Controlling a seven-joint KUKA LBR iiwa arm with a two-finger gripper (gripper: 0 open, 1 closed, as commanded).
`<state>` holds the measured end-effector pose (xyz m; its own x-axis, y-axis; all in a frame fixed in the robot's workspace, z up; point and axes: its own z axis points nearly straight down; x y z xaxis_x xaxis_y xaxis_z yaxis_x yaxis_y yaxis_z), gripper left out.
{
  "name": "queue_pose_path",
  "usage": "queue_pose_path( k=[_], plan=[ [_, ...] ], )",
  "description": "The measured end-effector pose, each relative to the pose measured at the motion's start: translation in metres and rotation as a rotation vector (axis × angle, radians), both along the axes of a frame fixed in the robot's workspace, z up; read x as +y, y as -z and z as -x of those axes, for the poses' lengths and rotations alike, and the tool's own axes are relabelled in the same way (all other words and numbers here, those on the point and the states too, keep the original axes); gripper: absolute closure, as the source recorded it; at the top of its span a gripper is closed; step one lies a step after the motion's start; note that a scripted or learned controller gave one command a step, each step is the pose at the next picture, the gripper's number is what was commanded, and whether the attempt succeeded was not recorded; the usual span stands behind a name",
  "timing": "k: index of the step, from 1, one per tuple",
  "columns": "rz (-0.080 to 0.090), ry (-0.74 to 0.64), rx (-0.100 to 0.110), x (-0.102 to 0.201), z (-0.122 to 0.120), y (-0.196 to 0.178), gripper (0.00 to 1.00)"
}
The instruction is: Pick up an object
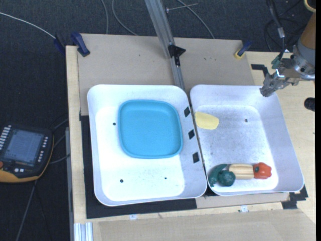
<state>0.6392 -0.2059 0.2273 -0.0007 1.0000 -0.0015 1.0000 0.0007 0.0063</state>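
The right bin holds a pale yellow chip-shaped piece near its left wall. A toy with a dark green end, a tan middle and a red end lies along the bin's front wall. The left bin holds a blue square plate. My gripper hangs at the right bin's far right corner, above the rim and away from every object. Nothing shows between its fingers.
A slanted metal pole runs from the top of the view down to the gap between the bins. Blue clamps hold the board's far corners. A handheld pendant lies on the floor at left, with cables behind the bench.
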Motion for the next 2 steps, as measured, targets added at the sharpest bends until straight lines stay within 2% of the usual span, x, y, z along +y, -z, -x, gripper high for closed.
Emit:
queue_pose_path(
  k=[1,2],
  plan=[
    [-0.001,0.0,0.005,0.0,0.0,-0.004,1.0],
    [-0.003,-0.004,0.005,0.058,0.004,-0.012,1.0]
  ],
)
